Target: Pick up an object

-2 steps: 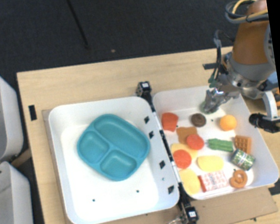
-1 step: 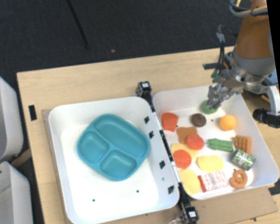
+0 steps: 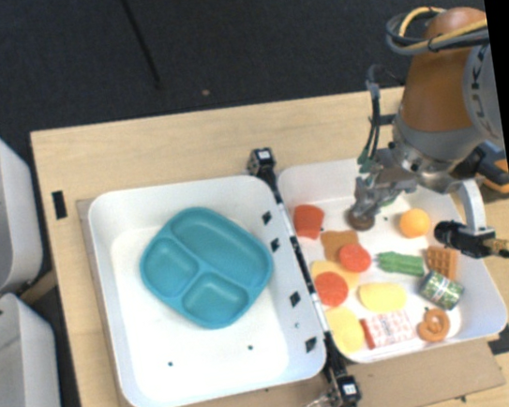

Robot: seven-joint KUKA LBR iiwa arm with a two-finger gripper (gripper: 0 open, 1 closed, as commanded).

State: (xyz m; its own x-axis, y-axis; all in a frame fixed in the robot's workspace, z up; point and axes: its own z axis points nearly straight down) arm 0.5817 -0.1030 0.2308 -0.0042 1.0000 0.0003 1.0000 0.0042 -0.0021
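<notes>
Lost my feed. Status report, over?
Gripper low in right bin, nothing seen held. Orange ball beside it. Toy food crowded below.

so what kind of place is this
Probably a robot grasping test bench, not a kitchen: a grey and orange arm reaches over two shallow white bins, one with a teal divided plate, the other with toy food.

This looked like a robotics lab. A plywood table [image 3: 179, 143] stood on dark carpet [image 3: 118, 48] and carried two shallow white bins [image 3: 126, 359] clipped together at mid-frame. The right bin held toy food [image 3: 382, 297], and a grey-and-orange industrial arm [image 3: 441, 85] reached in from the upper right.
</notes>
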